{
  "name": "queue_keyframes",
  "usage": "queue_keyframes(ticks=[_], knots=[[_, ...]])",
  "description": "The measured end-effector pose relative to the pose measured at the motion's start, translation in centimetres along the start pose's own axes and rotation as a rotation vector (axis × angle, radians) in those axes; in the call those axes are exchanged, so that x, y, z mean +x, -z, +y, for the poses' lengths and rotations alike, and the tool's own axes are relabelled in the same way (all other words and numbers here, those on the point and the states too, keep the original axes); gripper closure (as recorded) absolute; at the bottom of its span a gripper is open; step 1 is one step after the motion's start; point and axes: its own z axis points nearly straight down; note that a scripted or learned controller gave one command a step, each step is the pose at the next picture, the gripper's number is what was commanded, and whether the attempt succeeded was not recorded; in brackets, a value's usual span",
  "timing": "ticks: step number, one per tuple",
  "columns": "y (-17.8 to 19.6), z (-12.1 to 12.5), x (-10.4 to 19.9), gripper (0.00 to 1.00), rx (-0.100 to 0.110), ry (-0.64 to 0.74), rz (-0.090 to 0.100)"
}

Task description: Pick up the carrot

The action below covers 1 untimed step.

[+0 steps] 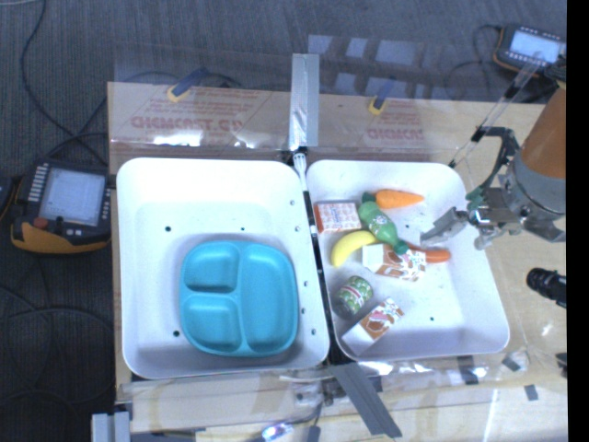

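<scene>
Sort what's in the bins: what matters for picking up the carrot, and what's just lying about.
For the job:
carrot
hand

Just lying about:
banana
green bottle
can
blue divided plate

You can make out faint reddish mirrored lettering on the clear sheet [198, 118] over the cardboard behind the bins, well away from the gripper [451, 224]; the words stay illegible. Printed packets [401, 263] just beside the gripper carry graphics, text too small to read.
</scene>
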Motion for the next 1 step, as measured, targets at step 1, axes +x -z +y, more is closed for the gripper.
queue_keyframes(ticks=[1], knots=[[-0.99,6.13,-1.19,0.00,-0.001,0.112,-0.003]])
